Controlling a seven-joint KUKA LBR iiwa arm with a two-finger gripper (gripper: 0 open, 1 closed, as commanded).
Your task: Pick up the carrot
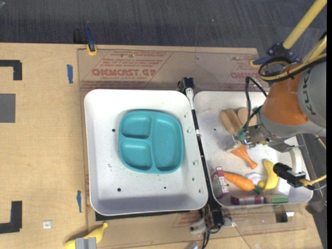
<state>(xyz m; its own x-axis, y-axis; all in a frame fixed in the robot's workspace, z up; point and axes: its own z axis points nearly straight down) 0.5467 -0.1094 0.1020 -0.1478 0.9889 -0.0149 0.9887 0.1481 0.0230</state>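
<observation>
Left bin (98,154) holds a teal divided plate (151,141). In the right bin (210,105), the carrot (238,181) lies near its front left; the gripper (248,138) hovers just beyond, over a smaller orange piece (244,155), jaw state indiscernible. Approach stage; next, realign over the carrot.

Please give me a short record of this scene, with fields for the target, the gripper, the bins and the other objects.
target: carrot, lying in right bin, near its front
gripper: gripper low over right bin, above a small orange piece
left bin: left bin holds teal divided plate
other objects: banana and hot dog bun in right bin
task state: carrot not yet lifted
</observation>
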